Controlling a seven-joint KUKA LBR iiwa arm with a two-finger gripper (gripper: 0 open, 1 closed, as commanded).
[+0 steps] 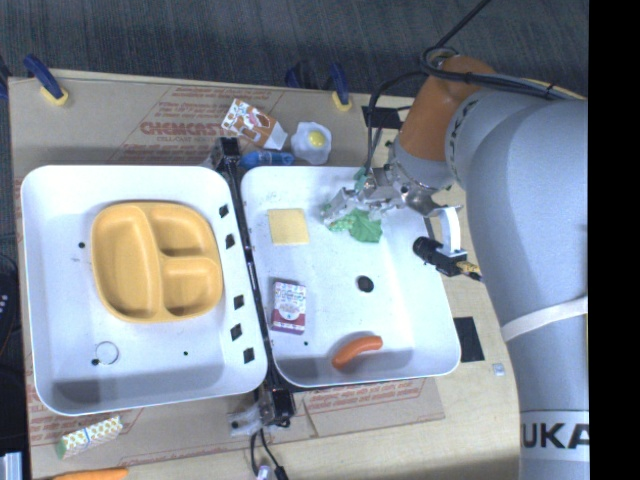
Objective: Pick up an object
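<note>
My gripper [345,206] hangs low over the back of the right bin [420,338], its metal fingers [338,204] reaching left. Right beside and under them lies a green leafy toy [362,227]; I cannot tell whether they touch it. A yellow cheese-like square [289,226] lies to the left of the gripper. A small red-and-white packet [289,305] sits near the bin's left wall. An orange sausage-shaped toy [357,349] rests at the front. A small dark round piece [365,285] lies mid-bin.
The left bin [50,268] holds a yellow divided tray [158,260]. Behind the bins lie a printed carton [247,122], a blue object [267,157] and a fried-egg toy [313,142]. The grey arm [520,228] covers the right side.
</note>
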